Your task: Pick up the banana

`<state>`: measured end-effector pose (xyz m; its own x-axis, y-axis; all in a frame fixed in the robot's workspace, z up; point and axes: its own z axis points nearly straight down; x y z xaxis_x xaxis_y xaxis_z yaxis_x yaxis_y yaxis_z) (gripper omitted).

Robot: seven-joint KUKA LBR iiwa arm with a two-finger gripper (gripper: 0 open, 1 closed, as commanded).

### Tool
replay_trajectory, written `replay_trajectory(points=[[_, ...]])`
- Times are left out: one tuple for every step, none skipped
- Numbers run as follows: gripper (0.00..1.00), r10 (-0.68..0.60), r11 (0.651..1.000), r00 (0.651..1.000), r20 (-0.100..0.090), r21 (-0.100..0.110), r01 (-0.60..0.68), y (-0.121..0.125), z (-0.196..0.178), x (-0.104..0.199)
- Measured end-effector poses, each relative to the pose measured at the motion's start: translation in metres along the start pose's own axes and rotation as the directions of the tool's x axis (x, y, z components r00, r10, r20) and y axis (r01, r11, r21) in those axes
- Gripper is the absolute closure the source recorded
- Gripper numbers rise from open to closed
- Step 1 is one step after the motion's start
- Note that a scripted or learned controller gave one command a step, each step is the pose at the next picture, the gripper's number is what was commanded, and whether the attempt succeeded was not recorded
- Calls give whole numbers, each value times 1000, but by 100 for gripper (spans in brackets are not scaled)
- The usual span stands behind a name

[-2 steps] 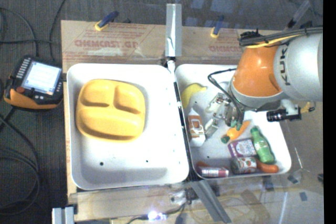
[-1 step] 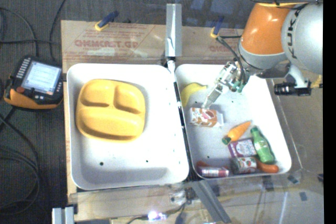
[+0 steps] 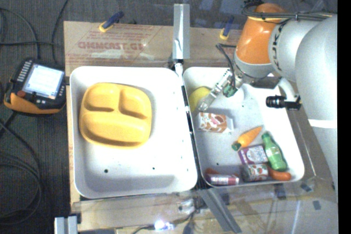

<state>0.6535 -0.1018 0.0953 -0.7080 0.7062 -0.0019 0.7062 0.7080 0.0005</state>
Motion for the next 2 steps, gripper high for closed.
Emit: replay_trajectory(points=[[100,0,1000,1000,5,5,0,-1,-9,-1],[0,0,1000,1000,6,6,0,-1,-9,-1]])
